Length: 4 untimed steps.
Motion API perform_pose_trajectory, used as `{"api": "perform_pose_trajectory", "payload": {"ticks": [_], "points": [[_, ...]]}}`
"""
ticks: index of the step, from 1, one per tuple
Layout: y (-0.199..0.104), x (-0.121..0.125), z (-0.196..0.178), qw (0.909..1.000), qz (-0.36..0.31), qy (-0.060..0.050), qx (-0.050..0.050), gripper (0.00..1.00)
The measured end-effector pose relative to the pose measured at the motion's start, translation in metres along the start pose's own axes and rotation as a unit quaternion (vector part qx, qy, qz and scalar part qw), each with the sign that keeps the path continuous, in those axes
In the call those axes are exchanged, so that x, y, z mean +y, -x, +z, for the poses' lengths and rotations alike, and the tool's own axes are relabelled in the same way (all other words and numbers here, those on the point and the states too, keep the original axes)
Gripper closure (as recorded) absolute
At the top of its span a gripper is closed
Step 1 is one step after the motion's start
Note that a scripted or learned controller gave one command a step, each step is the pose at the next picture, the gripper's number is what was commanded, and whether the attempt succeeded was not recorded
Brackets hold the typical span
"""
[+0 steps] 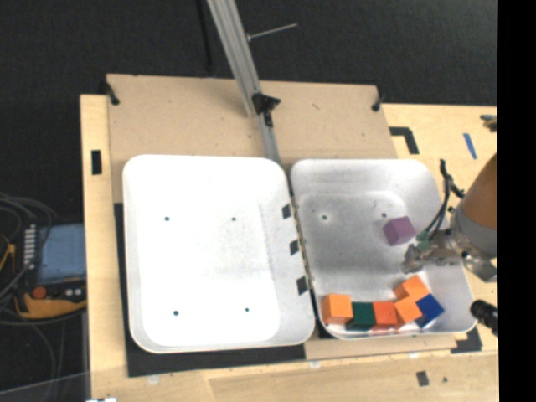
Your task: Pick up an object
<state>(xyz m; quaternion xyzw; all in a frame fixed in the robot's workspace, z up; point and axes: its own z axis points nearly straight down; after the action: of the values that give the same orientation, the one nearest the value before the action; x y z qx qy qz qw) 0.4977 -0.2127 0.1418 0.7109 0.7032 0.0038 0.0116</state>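
In the right bin (352,182) a purple block (398,229) lies alone toward the right side. Along the bin's front edge sits a row of blocks: an orange one (338,306), a green one (363,314), another orange one (384,312), two more orange blocks (410,296) and a blue block (430,307). My gripper (421,254) hangs low at the bin's right side, just right of and below the purple block and above the orange and blue blocks. Nothing shows between it and the blocks as held.
The left bin (209,249) lies beside the right one, with black clips (295,245) on the wall between them. A slanted metal rail (239,48) rises behind the bins. A blue box and cables (50,258) sit off the bench at the left.
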Motion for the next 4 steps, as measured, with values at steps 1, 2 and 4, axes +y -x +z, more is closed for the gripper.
{"api": "perform_pose_trajectory", "payload": {"ticks": [1,2,4], "points": [[0.002,0.004,-0.043,0.9999,-0.008,-0.008,0.004,1.0],[-0.004,0.014,-0.098,0.9999,-0.008,-0.007,0.004,1.0],[-0.052,0.039,-0.122,0.9999,-0.008,-0.011,0.005,1.0]]}}
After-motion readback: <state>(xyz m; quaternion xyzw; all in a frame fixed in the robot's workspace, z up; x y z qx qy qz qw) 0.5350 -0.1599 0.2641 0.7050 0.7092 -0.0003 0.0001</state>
